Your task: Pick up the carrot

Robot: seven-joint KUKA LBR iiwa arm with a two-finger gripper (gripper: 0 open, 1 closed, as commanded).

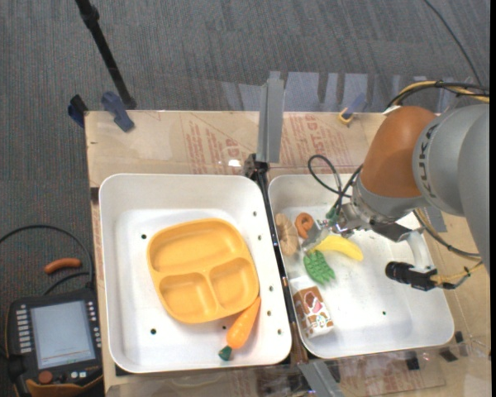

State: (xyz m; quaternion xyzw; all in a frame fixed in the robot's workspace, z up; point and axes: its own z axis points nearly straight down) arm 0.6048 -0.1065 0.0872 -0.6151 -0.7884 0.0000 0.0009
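Carrot (243, 326) lies in left bin (116, 222), near its front right corner, just beside front edge of orange divided plate (200, 267), stem end toward bin's front wall.

Claw (324, 231) sits over right bin (430, 321), near its back left part, among banana (345, 246), green toy (318, 266), small round orange piece (303, 222). Claw state: cannot tell, wrist hides it.

Risks: claw in wrong bin, well apart from carrot; likely to grab banana or green toy instead. Carrot near plate and bin wall — finger may catch plate rim or wall, carrot may roll away. Snack box (314, 311) near divider could get nudged in crossing.
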